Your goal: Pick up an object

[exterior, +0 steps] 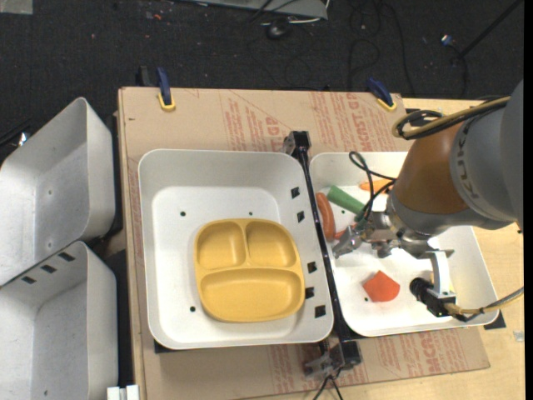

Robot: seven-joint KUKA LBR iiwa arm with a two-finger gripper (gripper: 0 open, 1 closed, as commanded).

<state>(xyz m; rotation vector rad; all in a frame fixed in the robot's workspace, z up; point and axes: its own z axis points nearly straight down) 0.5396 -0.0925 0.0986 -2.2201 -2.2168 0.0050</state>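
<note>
The gripper (354,242) is seen low in the right bin (479,248), at its left side; whether its fingers are open or closed cannot be told, and nothing is seen between them. Close by, a red-orange oval piece (326,215), a green cylinder (343,198) and an orange wedge (381,286) are contained. In the left bin (166,223) a yellow divided tray (248,269) is held.
</note>
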